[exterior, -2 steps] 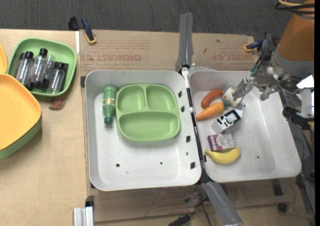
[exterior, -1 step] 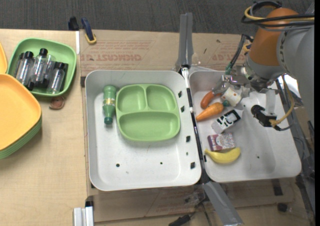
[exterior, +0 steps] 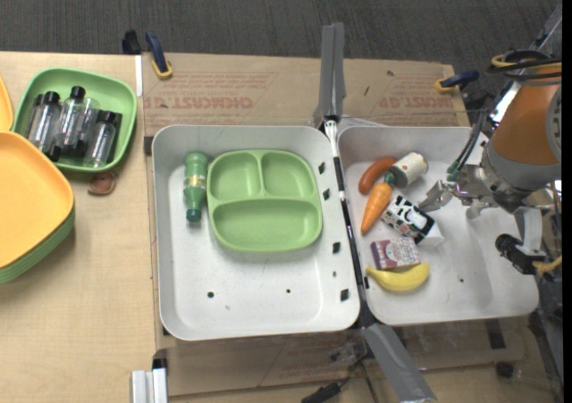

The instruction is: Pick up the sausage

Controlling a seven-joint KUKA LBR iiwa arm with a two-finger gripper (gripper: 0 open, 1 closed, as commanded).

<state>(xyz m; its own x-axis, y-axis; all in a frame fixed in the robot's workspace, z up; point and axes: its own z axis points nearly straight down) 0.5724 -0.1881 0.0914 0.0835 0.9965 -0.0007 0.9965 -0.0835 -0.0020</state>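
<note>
Sausage (exterior: 376, 172) lies left of the lowered pincer (exterior: 444, 195).

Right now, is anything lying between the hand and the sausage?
Nothing fully blocks it. The hand hovers over the right bin, and the sausage lies to its left. A small white cylinder touches the sausage's near end and could crowd the approach.

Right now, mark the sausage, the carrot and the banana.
sausage (exterior: 376, 173): camera view, middle of its red-orange body.
carrot (exterior: 375, 205): camera view, middle of the orange root.
banana (exterior: 399, 278): camera view, middle of the yellow curve.
</note>
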